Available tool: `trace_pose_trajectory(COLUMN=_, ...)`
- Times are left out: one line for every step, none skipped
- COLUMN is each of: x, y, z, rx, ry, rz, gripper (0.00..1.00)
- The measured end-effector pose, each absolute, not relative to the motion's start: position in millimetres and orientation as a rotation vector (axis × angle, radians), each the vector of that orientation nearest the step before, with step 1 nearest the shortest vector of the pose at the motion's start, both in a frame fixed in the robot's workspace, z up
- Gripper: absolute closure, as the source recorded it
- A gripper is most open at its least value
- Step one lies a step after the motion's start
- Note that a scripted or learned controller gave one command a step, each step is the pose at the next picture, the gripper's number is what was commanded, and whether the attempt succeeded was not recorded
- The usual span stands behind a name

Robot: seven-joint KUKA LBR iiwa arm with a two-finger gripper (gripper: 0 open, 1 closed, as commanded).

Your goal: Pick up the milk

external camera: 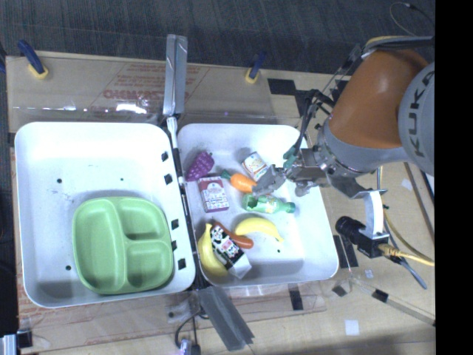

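Note:
The milk [228, 251] is a small white carton with black cow patches. It lies tilted at the front left of the right bin [314, 254], resting against a yellow fruit [207, 257] and beside a banana [259, 228]. My gripper [272, 180] hangs over the middle of the right bin, above a green bottle [270, 205] and next to an orange carrot [241, 182]. It sits well up and to the right of the milk and does not touch it.
The right bin also holds purple grapes [198, 165], a red carton [213, 194], a small pale box [254, 165] and a red piece [240, 239] by the milk. A green divided plate [122, 244] lies in the left bin [44, 161].

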State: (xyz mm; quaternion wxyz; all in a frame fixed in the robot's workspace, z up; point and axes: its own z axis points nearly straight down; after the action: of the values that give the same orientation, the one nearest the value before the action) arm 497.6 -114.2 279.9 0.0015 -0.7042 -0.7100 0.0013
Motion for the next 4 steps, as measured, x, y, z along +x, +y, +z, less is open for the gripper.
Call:
trace_pose_trajectory(x=493.5, y=-60, z=197, rx=-2.087, ry=-2.345, rz=0.005, gripper=0.0)
trace_pose_trajectory(x=475.9, y=-49, z=190, rx=-2.102, ry=-2.329, rz=0.006, gripper=0.0)
trace_pose_trajectory(x=476.0, y=-49, z=190, rx=-2.103, ry=-2.33, rz=0.005, gripper=0.0)
trace_pose_trajectory(x=482.7, y=-97, z=113, rx=-1.963, ry=-2.454, rz=-0.008, gripper=0.0)
